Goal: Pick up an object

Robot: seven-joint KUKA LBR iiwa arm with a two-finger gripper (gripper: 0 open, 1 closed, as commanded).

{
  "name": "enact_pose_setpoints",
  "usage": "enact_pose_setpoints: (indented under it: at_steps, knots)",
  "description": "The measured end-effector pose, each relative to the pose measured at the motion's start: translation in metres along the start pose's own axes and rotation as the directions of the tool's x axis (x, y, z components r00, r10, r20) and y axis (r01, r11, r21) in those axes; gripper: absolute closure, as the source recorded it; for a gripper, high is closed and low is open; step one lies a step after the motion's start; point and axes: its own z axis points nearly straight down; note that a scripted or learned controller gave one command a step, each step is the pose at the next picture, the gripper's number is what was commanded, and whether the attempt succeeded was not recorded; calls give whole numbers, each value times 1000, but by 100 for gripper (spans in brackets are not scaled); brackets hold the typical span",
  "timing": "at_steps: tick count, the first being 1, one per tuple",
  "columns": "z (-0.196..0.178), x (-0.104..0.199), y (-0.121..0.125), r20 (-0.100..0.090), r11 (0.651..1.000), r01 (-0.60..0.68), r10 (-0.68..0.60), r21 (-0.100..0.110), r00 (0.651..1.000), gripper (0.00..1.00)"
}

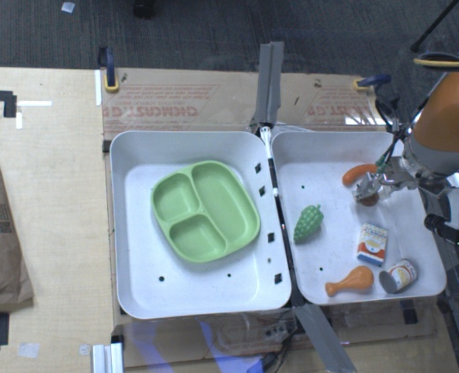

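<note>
gripper [366,190] low in right bin [423,286] | grip state unreadable | orange sausage [359,174] touching it (upper left)

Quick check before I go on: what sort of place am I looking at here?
Likely a robot lab's grasping test bench: two white bins on a wooden bench, toy food like the chicken drumstick, and a carpeted floor beyond.
</note>
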Motion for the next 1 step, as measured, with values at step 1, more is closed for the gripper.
enact_pose_setpoints:
  at_steps: [1]
  knots:
    - [-116,55,-35,1,982,-187,187,2,982,100]
